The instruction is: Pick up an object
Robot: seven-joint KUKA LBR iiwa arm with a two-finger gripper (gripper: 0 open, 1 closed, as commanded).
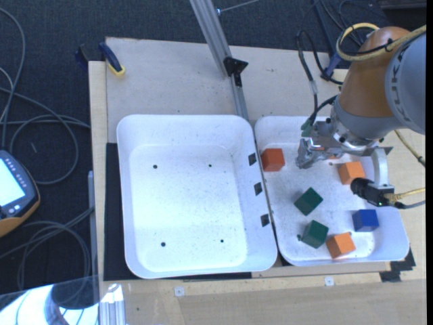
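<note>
Gripper (pixel 306 156) hovers beside orange cube (pixel 272 159) in right bin (pixel 399 249), jaw state indiscernible; approach step, next requires centring over cube, then descending.

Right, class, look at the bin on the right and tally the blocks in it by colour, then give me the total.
Orange blocks: 3, at and
Green blocks: 2, at and
Blue blocks: 1, at
Total: 6 blocks, all in the right bin
</note>
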